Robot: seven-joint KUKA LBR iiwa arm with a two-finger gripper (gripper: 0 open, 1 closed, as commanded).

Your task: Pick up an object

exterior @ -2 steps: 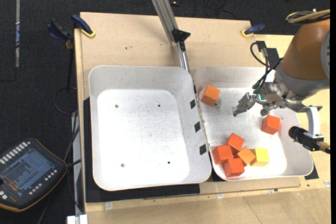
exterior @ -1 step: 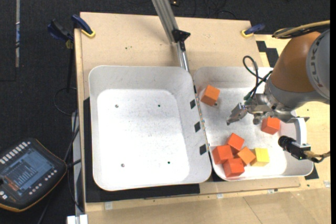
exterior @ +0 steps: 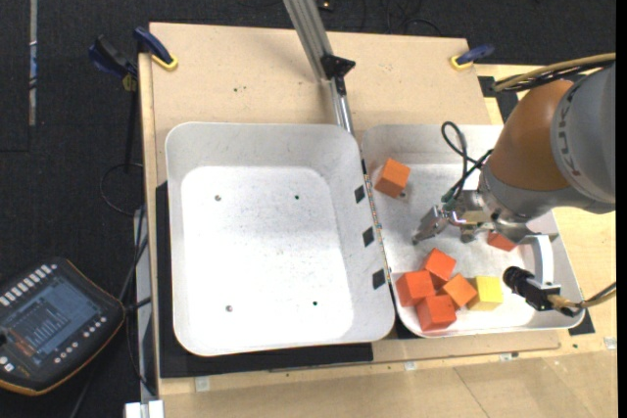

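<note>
Hand (exterior: 443, 222) apparently open, holding nothing

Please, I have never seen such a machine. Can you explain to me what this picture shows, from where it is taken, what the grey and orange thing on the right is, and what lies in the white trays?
The picture comes from one camera fixed above a wooden bench, looking down at a slant. The grey and orange thing is a robot arm that reaches in from the picture's right. At its end is a gripper, a small two-finger tool for picking things up. It hangs over the right bin; whether its fingers are open or shut I cannot tell, and I see nothing held in it.

Two shallow white bins sit side by side. In the right bin lie small blocks: one orange block apart near the top, and a cluster of orange blocks with one yellow block near the bottom. The left bin shows a bare white floor.
</note>
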